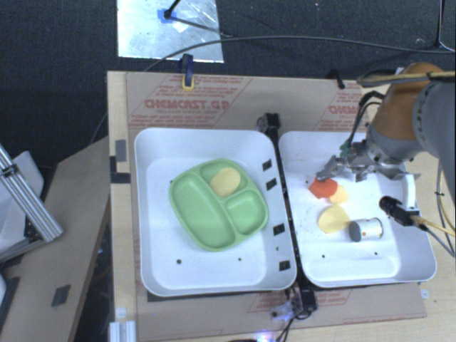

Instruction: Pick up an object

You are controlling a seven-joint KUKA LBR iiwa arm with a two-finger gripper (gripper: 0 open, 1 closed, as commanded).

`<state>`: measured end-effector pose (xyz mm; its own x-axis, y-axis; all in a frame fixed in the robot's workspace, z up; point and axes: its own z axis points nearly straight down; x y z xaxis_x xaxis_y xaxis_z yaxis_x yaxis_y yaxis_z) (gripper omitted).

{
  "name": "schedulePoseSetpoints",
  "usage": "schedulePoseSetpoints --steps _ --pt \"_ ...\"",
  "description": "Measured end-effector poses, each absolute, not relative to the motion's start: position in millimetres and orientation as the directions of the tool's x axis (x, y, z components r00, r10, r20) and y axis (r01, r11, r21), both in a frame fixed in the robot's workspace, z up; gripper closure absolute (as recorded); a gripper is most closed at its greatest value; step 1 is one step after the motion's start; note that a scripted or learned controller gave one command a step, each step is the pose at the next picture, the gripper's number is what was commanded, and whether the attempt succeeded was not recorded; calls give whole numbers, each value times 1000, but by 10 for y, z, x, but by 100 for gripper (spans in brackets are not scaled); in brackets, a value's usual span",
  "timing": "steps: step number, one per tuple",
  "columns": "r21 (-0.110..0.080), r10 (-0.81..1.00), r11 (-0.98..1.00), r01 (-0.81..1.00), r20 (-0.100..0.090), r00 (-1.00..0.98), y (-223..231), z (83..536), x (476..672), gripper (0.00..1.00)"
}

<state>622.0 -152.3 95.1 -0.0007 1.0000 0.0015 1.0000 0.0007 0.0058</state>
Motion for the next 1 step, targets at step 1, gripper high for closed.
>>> schedulePoseSetpoints --steps 1 --pt "18 1000 4 1000 2 -4 -1508 1114 6260 100"
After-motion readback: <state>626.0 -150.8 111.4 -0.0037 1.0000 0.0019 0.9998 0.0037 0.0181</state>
